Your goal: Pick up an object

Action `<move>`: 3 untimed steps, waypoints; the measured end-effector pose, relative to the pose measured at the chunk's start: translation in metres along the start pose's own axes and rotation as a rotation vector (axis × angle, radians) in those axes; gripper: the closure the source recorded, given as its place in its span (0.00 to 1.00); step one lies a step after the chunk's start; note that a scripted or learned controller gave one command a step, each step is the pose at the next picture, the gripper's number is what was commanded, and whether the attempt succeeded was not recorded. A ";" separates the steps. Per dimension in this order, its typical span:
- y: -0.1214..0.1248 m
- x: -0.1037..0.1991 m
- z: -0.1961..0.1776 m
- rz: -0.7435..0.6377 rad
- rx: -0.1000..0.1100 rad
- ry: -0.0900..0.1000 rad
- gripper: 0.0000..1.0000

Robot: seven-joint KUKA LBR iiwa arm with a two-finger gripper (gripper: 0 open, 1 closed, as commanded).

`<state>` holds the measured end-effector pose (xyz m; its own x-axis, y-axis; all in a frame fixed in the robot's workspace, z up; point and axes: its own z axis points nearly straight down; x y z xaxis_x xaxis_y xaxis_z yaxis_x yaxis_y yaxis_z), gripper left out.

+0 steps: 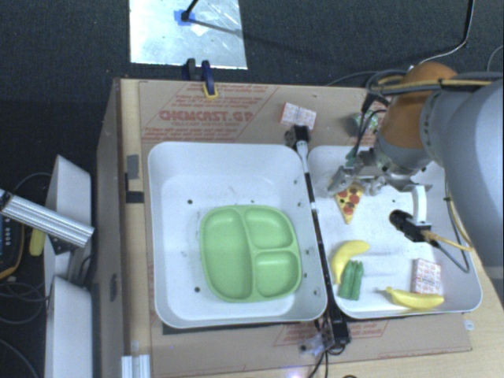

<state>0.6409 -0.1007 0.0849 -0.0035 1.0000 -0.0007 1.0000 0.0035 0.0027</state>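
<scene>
Gripper (352, 181): upper left of right bin (465, 286), clamped on pizza slice (348, 201) hanging beneath.
Right bin, lower part: two bananas (347, 255) (415, 298), green vegetable (351, 279), small patterned packet (426, 276).
Left bin (169, 179): green divided plate (250, 252).

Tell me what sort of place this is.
Probably a robotics lab's picking test bench: a grey robot arm reaches over two white bins, toy food such as a pizza slice lies in one, and cables trail across the dark carpet.

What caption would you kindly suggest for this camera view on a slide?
Gripper poised at a pizza slice in the right bin; green divided plate in the left bin.
</scene>
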 end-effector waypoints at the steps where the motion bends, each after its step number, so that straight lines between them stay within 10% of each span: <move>1: -0.002 0.006 -0.001 0.000 0.001 0.000 0.00; 2: -0.007 0.016 0.000 -0.001 0.001 0.000 0.00; 3: -0.007 0.016 -0.011 -0.002 0.003 0.001 1.00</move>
